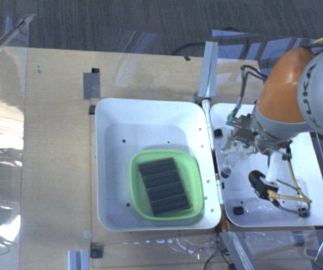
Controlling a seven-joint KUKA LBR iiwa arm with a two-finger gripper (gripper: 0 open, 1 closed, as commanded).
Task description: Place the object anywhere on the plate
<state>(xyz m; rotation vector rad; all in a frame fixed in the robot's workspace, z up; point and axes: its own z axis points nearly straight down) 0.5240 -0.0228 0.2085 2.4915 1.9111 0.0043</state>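
A lime-green square plate lies in the front half of the left bin. On the plate rests a dark grey ribbed rectangular block, lying flat and tilted slightly. My gripper hangs over the left part of the right bin, right of the divider between the bins and well apart from the plate and the block. Nothing is visibly held in it. The orange band and grey wrist cover the back of that bin.
A black part with yellow cable hangs from the wrist over the right bin floor. Small dark bits lie on that floor. A grey upright post stands behind the bins. Wooden bench surface spreads to the left.
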